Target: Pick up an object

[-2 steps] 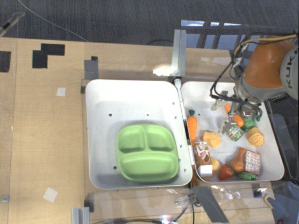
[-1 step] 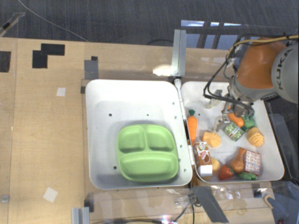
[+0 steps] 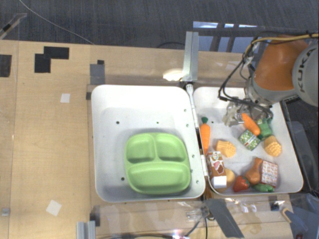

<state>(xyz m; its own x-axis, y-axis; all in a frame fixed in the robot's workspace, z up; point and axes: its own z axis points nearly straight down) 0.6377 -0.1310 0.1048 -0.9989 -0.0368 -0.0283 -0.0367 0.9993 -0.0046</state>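
My gripper (image 3: 245, 114) hangs low over the back of the right bin (image 3: 294, 158), below the orange-banded wrist. An orange toy carrot with a green top (image 3: 251, 124) lies right under it, touching or nearly touching it. The arm hides whether the gripper has hold of the carrot. Just in front of it are a green-and-white box (image 3: 249, 140) and a yellow corn piece (image 3: 272, 146). A second carrot (image 3: 205, 133) lies along the bin's left wall.
The right bin's front holds several more toys: a yellow piece (image 3: 225, 148), a small carton (image 3: 216, 163), a red pepper (image 3: 241, 183), a brown bottle (image 3: 255, 171) and a red-and-white box (image 3: 269, 172). In the left bin (image 3: 114, 103) lies a green divided plate (image 3: 157, 162).
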